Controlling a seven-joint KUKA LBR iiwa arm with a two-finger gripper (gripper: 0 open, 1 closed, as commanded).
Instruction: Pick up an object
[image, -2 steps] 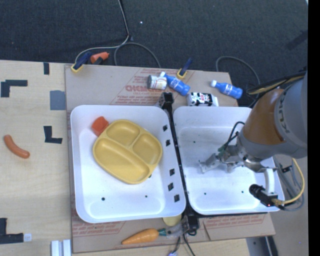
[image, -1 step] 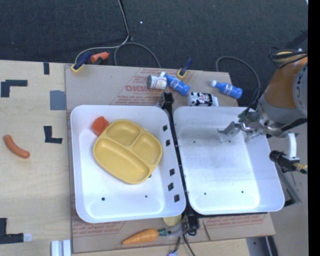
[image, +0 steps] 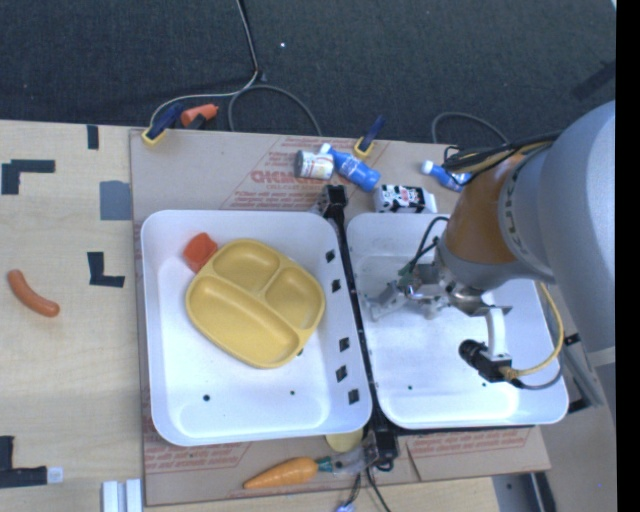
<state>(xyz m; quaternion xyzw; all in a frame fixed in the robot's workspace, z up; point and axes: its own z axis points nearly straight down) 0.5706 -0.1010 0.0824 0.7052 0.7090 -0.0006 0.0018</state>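
The arm (image: 560, 210) comes in from the right and hangs low over the right bin (image: 455, 395). Its jaws (image: 385, 300) sit near that bin's left wall, close to the divider between the two bins. The metal fingers look spread somewhat apart, released rather than clenched, with only bare white bin floor between them; nothing is gripped. Whether the tips actually touch the floor I cannot tell from here.

Two white bins lie side by side on the desk (image: 60, 240). In the left bin (image: 240, 410) there is one yellow divided plate (image: 255, 300), lying flat and turned at an angle, and one small orange-red block (image: 200, 249) just beside the plate's upper left edge, near the bin's back corner. Those are the only things to pick, and both are well apart from the jaws.

Outside the bins I count one toy sausage (image: 33, 294) far left on the desk, one toy carrot (image: 282, 472) in front of the bins, one blue-and-white bottle (image: 340, 166) lying behind them, and one small black-and-white box (image: 405, 199) just behind the right bin. A yellow clamp (image: 178, 119) with an orange tip grips the cardboard's back edge.
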